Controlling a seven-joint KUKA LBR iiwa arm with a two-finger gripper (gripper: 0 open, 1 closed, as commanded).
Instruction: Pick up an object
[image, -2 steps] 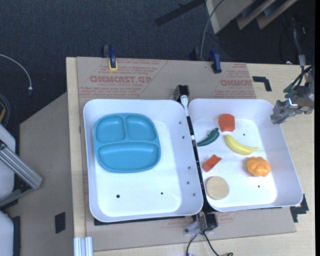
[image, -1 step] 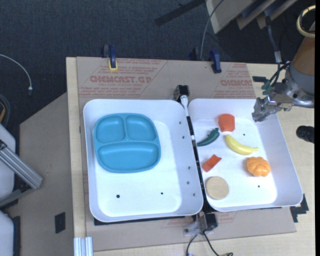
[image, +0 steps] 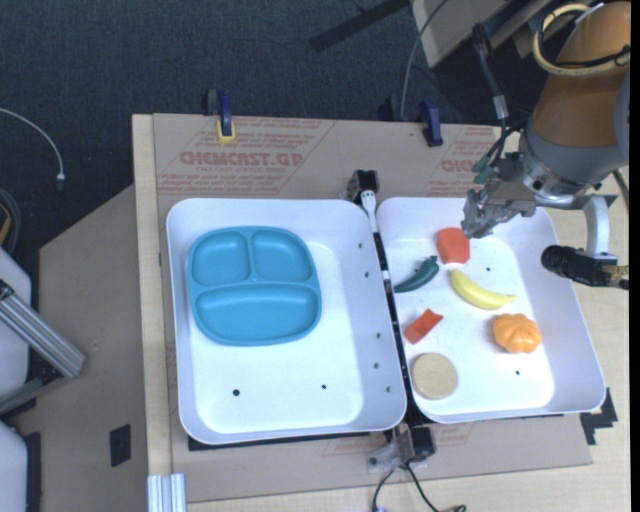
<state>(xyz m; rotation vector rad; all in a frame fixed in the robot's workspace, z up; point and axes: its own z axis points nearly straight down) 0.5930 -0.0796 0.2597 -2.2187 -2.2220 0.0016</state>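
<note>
Gripper (image: 483, 218) is sitting over the upper part of the right bin (image: 570, 350), right above the red block (image: 453, 245) and maybe touching its top edge. Honestly can't tell if the fingers are spread or closed from this angle. Below it in that bin: green pepper (image: 417, 274), banana (image: 478, 290), a smaller red piece (image: 424, 324), orange pumpkin (image: 515, 333), and a tan disc (image: 434, 375) near the bottom. Left bin (image: 270, 400) has the blue divided plate (image: 255, 285) in its upper half.
</note>
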